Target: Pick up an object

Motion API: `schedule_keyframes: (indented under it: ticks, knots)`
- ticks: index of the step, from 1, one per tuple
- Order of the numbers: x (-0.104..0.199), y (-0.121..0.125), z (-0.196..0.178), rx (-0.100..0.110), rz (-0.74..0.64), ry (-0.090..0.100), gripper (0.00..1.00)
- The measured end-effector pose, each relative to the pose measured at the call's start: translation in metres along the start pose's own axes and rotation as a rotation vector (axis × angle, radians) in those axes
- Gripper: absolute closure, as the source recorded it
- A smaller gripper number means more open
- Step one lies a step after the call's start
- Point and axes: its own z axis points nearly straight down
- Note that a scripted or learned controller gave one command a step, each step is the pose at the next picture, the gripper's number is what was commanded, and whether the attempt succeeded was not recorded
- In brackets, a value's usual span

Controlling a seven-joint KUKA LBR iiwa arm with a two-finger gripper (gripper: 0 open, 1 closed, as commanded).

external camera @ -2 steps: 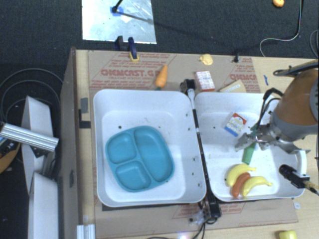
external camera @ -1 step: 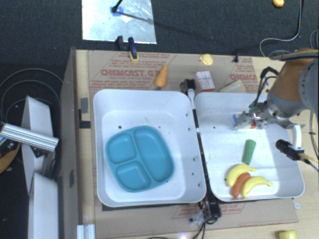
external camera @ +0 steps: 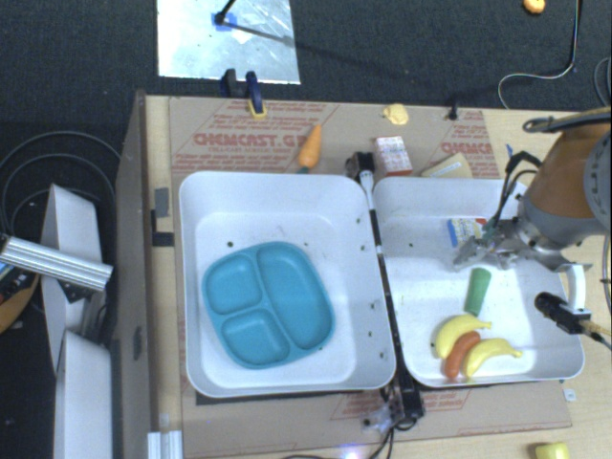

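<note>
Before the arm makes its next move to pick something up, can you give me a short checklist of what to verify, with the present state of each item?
1. Hand is over the right bin: ok, it hangs in the upper part of it.
2. A target lies near: ok, the green block sits just below the hand.
3. Hand is closed on something: cannot tell, the view is too small there.
4. Target stands free: ok, the green block is apart from the bananas and the orange-red piece.
5. Small box beside the hand is out of the way: cannot tell, it lies very close.
6. Blue tray is away from the path: ok, it is in the left bin.
</note>
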Motion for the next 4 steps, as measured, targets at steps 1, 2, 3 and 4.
schedule_keyframes:
  ticks: [1,2,3,4]
  knots:
    - [0.019,-0.054,0.0,0.002,0.0,0.002,0.0]
    - [0.018,-0.05,-0.011,-0.004,-0.001,0.0,1.0]
    - [0.066,0.043,0.003,0.042,-0.003,0.009,1.0]
    - [0.134,-0.009,-0.106,-0.009,-0.009,0.002,1.0]
